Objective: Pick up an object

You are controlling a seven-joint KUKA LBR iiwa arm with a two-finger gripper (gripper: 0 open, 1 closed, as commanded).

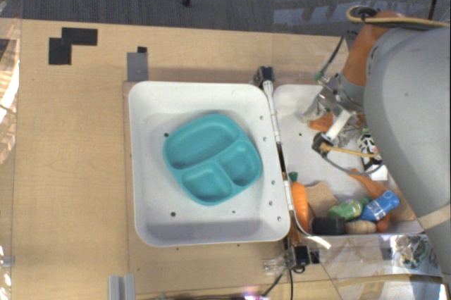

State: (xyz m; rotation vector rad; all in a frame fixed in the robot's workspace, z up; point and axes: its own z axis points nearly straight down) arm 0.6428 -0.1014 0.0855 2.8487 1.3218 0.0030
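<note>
In the right bin (pixel 296 105), near its far edge, the gripper (pixel 331 124) is poised; finger state cannot be told. Crowded toys could cause a missed grasp.

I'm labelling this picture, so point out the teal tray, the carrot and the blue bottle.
Tray (pixel 211 158): camera view, centre divider.
Carrot (pixel 301 202): camera view, middle of orange body.
Bottle (pixel 382 206): camera view, blue body.
</note>
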